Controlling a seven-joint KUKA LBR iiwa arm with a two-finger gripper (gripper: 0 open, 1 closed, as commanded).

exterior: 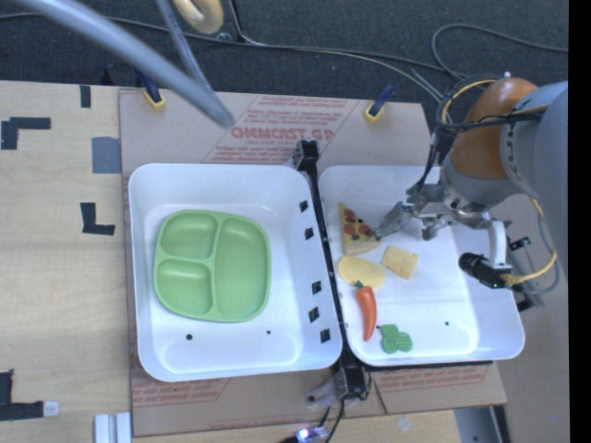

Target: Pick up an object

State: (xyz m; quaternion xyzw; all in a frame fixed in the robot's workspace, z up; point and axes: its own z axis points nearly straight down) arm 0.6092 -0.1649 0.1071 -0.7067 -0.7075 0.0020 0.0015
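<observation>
The right bin [489,330] holds several toy foods. A pizza slice [355,228] lies near the bin's left wall, with a yellow piece [360,270] just below it. A pale cheese wedge [400,262] sits beside them, and lower down are an orange-red carrot [367,310] and a small green piece [395,340]. My gripper [410,227] hangs over the bin's upper middle, open, with one finger [391,221] reaching toward the pizza slice. Nothing is between the fingers. The cheese wedge lies just below the gripper.
The left bin [148,340] holds a green divided plate [212,264]. A black divider [319,257] runs between the two bins. The grey arm with its orange band [489,137] comes in from the upper right. Cables [517,280] trail along the right bin's right side.
</observation>
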